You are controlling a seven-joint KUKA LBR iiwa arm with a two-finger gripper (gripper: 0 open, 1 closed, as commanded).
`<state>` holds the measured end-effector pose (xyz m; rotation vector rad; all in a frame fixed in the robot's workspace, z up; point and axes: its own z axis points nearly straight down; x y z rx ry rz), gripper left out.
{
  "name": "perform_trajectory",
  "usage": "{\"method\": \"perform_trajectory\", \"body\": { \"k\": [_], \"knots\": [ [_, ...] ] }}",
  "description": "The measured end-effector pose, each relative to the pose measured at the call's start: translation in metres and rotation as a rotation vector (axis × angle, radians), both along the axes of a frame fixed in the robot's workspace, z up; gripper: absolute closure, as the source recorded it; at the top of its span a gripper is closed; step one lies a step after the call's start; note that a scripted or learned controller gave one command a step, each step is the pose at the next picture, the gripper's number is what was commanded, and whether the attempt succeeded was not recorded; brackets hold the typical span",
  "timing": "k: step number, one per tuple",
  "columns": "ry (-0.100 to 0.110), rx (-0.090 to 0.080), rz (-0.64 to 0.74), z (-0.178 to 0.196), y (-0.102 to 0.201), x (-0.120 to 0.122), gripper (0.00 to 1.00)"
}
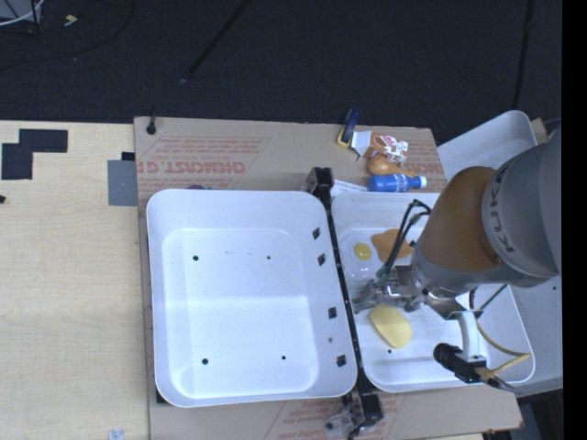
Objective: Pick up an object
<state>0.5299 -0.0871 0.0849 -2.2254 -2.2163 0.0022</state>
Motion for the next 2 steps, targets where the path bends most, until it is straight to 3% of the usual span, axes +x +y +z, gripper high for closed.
{"method": "perform_trajectory", "body": {
  "k": [1,2],
  "knots": [
    [0.0,-0.002,0.001,0.003,-0.05,0.008,0.0],
    [-0.005,-0.003,0.002,0.004,-0.113,0.063,0.0]
  ]
}}
